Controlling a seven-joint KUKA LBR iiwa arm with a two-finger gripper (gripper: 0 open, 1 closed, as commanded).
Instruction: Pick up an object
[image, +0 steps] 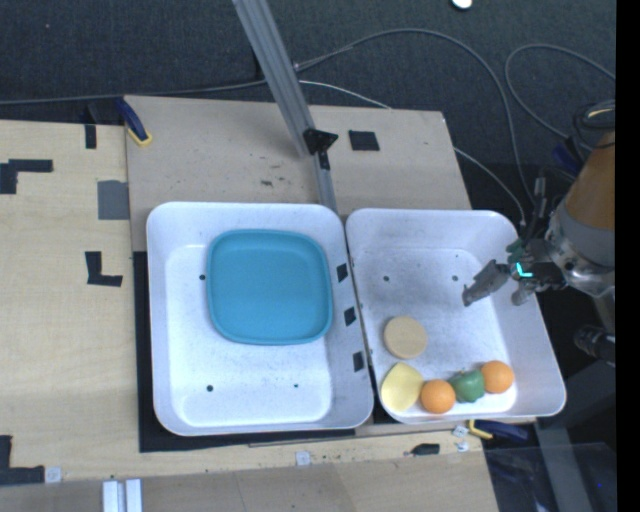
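A: What lies nearest the camera, along the near wall of the right bin (455, 232)?

B: A row of small objects in its near right corner. From left to right: a pale yellow lemon-like piece (401, 387), an orange ball (437, 396), a small green object (468, 385) and a second orange ball (497, 377). The yellow piece and the first ball touch; the green object sits between the two orange balls, touching both.

A: And just beyond that row?

B: A flat tan disc (405, 337) — round like a biscuit — lying on the bin floor just beyond the yellow piece, close to the bin's left wall.

A: Where is the gripper (498, 282)?

B: Over the right edge of the right bin, about midway along it, hanging above the floor and well apart from the objects. One dark finger (482, 282) points left into the bin; a second shows by the rim. They look spread apart, with nothing between them. A small teal light glows on the wrist.

A: The left bin (165, 330)?

B: It carries one square blue plate (269, 285) with rounded corners, set toward its far edge.

A: And farthest back?

B: A grey metal strut (290, 90) slants across the wooden bench (60, 240) toward the bins' shared far corner — black cables (480, 70) loop beyond the bench's far right corner.
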